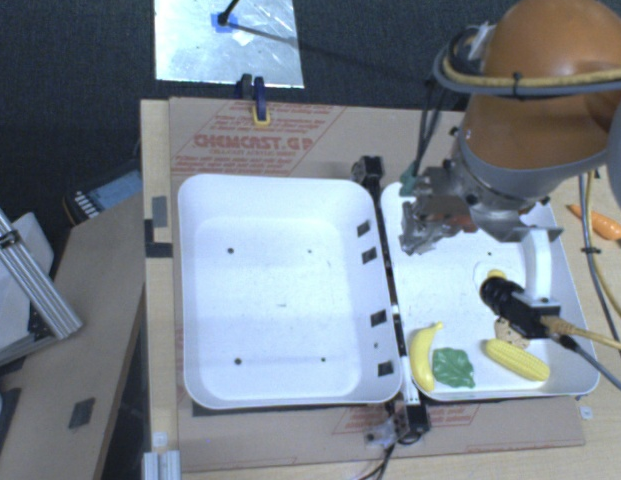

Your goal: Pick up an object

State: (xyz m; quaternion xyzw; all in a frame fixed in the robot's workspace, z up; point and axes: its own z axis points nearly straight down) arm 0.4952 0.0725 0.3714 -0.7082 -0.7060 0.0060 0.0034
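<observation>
close by the gripper (422, 236), state unclear, lie banana (423, 356), corn (516, 360), perhaps a leaf (453, 367).

Arm (550, 88) overhangs the right bin (570, 381) and hides its far right corner and part of its far wall. The arm itself is cut off by the right edge. Tool (422, 230) is a grey blur, its detail not tellable. Small yellow scrap (497, 275) in the right bin shows only a sliver, kind unknown. Orange thing (608, 226) right of that bin is too small to name. Metal rail (30, 278) runs out at the left edge.
</observation>
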